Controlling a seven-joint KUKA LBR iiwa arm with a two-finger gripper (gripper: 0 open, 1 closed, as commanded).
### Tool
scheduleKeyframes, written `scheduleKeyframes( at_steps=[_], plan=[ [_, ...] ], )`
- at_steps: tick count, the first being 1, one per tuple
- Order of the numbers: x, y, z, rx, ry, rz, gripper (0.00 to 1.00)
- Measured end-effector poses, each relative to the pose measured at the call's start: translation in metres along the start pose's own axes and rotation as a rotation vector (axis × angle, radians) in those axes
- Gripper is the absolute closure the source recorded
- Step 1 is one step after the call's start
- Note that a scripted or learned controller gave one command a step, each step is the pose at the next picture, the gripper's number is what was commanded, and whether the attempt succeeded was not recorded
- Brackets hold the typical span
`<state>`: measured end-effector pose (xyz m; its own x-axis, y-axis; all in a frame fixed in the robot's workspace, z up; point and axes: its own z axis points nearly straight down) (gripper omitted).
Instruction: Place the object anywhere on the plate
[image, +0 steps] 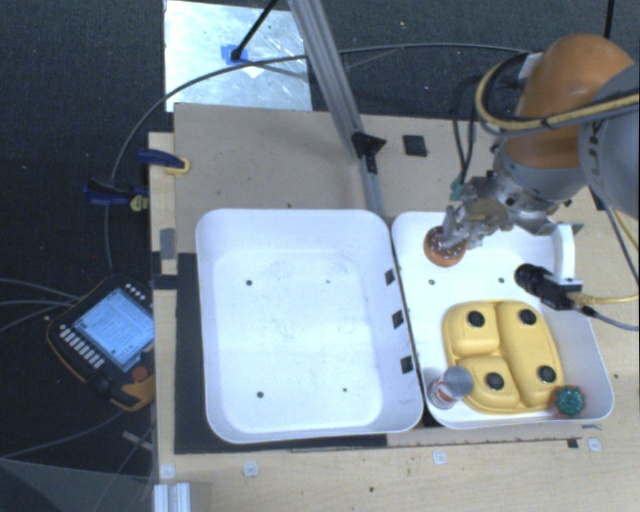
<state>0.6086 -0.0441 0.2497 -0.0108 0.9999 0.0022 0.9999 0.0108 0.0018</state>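
A small round orange-brown object (442, 250) lies at the far left of the right bin (420, 235). My gripper (458, 236) hangs directly over it, touching or nearly touching its top right edge. The yellow plate (505, 345), with four rounded sections that each bear a dark dot, fills the near half of the same bin, a short way nearer than the gripper. A small grey-topped object (455, 382) rests at the plate's near left corner. A green object (570, 401) sits at its near right corner.
The left white bin (290, 320) stands beside the right one, with small black clips (398, 318) along the shared wall. A slanted metal pole (335, 85) crosses the back of the bench. A hand-held control unit (105, 335) lies off the bench at the left.
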Motion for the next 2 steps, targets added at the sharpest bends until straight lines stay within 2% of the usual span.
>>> scheduleKeyframes(
  at_steps=[2],
  plan=[
    [0.115,-0.025,0.002,0.001,0.001,-0.001,1.00]
  ],
)
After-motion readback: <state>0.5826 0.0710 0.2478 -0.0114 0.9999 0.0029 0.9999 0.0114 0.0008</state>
